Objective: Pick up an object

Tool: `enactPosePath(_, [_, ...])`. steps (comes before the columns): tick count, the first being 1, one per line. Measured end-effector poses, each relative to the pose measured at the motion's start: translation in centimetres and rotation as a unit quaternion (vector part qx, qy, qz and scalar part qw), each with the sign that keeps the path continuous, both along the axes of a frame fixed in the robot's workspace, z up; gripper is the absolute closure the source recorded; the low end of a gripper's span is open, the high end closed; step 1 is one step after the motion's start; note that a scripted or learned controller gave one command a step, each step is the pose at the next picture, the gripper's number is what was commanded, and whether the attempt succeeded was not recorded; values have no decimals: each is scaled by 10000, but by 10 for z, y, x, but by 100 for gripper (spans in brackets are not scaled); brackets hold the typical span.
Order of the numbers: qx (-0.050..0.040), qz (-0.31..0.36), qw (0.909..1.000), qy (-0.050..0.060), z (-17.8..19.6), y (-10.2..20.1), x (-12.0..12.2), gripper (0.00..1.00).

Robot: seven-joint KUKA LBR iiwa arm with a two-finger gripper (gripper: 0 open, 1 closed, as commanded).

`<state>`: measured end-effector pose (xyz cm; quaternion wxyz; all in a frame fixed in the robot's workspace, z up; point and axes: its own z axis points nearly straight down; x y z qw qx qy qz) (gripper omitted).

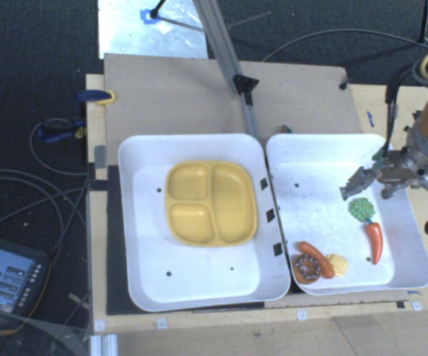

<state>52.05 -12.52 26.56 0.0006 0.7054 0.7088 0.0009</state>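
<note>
The end effector (367,187) hangs over the right bin (325,221), its fingers spread apart and holding nothing. Just below it lies a green broccoli (361,209), with an orange carrot (374,242) beside.

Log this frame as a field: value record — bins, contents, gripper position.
left bin: holds a yellow divided plate
right bin: holds four toy foods
near gripper: toy broccoli
right side: toy carrot, lying below the broccoli
front left corner: toy hot dog, chocolate donut and a small yellow piece, clustered together
gripper: over the right bin, just above the broccoli, nothing seen between its fingers
</note>
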Motion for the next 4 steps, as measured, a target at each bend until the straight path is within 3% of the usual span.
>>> enactPosePath(1, [-1,-10,10000,-3,0,0,0,0])
enactPosePath(4, [5,-23,10000,35,-168,4,2,0])
